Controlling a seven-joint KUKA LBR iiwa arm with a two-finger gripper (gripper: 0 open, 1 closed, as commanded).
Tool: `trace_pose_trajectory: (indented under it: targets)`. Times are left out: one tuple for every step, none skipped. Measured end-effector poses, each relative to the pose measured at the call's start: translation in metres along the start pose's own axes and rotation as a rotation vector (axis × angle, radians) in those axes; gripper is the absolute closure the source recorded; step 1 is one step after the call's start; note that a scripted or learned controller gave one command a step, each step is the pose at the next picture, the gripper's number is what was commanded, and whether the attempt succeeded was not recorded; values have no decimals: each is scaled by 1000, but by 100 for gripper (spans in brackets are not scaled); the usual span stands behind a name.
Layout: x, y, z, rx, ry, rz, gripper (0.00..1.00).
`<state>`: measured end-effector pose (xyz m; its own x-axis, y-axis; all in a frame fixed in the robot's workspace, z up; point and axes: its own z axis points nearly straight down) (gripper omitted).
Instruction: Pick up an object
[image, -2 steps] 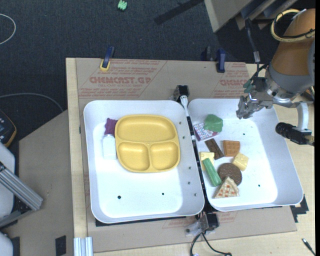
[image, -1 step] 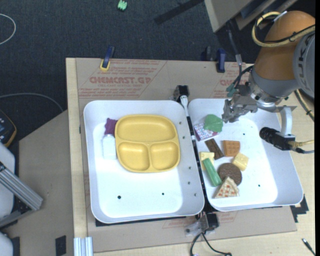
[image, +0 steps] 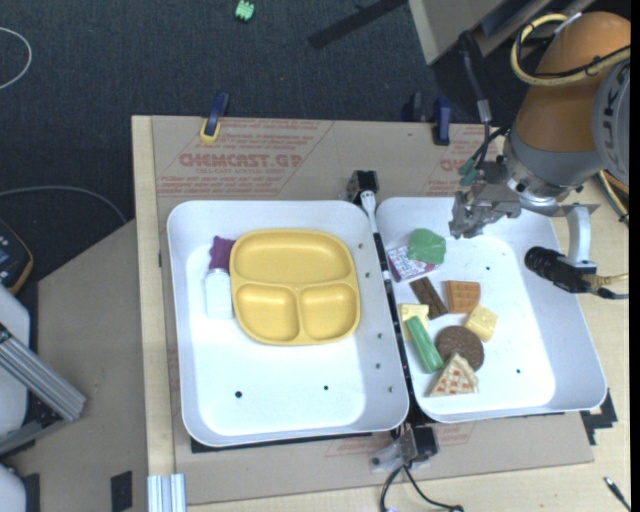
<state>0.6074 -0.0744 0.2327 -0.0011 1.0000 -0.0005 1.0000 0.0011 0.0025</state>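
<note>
Objects: we see a heap of toy food in the right bin, toward its 9 o'clock side, with nothing lifted.
Green piece: lies at 12 o'clock of the heap, just beside a small printed card at its 8 o'clock.
Brown bar: sits mid-heap, with a square waffle at its 3 o'clock.
Yellow cube: rests at 5 o'clock of the waffle.
Round brown cookie: lies below, touching the pizza slice at its 6 o'clock.
Green stick: runs at 9 o'clock of the cookie, near the bin's left wall.
Jaws: we find them low over the right bin's 11 o'clock corner, at 2 o'clock of the green piece; nothing shows between them, and we cannot tell whether they are clenched or released.
Left bin: holds a yellow divided tray, with a white bottle and a purple item at the tray's 9 o'clock.
Surface: brown board under both bins.
</note>
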Motion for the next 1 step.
trace_pose_trajectory:
  targets:
    - [12,12,7,0,0,-1,100]
